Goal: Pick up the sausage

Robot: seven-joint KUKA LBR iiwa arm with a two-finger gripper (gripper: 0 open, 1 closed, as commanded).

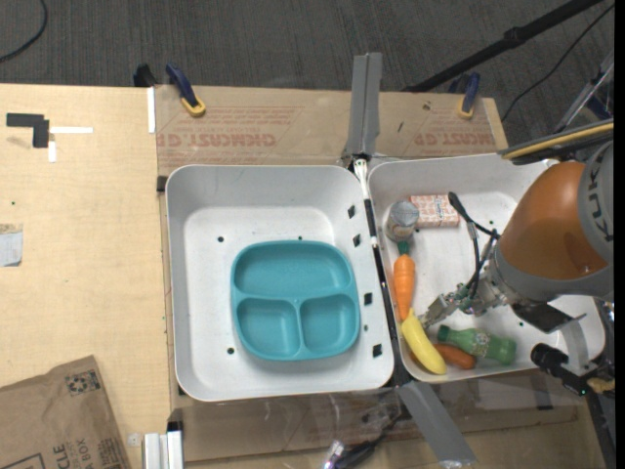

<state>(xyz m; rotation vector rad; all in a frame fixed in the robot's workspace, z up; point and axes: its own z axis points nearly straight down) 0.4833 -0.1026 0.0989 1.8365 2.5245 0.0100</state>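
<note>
Left bin: teal tray. Right bin: carrot, banana, sausage, bottle by claw; claw state unclear.

The arm reaches in from the right, wrist angled downward.

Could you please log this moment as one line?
hand: above right white bin | small reddish-orange sausage: beside green bottle, ungrasped | teal divided plate: left bin
</note>
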